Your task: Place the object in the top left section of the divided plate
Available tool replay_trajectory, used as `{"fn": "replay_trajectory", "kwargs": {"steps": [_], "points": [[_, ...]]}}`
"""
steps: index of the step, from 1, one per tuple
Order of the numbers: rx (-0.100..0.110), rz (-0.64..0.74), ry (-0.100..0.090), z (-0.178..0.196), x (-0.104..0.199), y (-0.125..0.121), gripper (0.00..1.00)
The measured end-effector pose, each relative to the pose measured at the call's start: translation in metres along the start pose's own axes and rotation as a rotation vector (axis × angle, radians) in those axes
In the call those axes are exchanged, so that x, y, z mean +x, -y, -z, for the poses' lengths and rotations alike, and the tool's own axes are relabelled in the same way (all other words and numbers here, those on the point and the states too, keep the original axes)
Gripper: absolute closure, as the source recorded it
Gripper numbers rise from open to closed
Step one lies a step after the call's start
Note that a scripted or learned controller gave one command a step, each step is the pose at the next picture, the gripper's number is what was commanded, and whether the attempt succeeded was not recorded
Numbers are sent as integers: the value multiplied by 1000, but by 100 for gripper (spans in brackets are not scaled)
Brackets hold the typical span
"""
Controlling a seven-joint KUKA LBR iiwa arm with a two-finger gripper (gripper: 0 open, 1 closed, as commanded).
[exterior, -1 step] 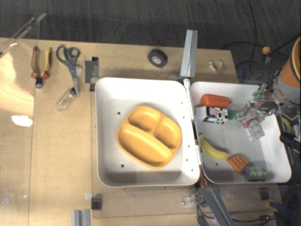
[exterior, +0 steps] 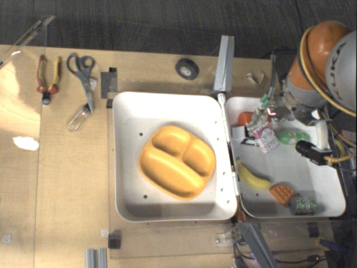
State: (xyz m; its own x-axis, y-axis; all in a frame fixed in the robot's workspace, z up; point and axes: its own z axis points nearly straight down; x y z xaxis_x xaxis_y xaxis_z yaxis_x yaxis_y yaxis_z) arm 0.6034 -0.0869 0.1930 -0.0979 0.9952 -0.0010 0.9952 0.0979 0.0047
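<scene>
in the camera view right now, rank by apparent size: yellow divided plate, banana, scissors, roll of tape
1. yellow divided plate
2. scissors
3. banana, fairly close to the scissors, so that order is unsure
4. roll of tape

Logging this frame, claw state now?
Claw: cannot be told; it sits low in the right bin over a crinkled packet.

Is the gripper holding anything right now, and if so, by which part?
It cannot be told. The gripper is low over the right bin, right at a crumpled packet, but clutter there hides any grasp.
</scene>
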Motion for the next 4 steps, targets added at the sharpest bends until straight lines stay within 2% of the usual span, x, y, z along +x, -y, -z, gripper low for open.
{"fn": "replay_trajectory", "kwargs": {"steps": [1,2,3,4], "points": [[-1,-20,-1,4,90,33,100],[1,63,-3,-8,149,0,100],[-1,361,-1,-8,191,-53,100],[0,395,-2,-33,223,-19,100]]}}
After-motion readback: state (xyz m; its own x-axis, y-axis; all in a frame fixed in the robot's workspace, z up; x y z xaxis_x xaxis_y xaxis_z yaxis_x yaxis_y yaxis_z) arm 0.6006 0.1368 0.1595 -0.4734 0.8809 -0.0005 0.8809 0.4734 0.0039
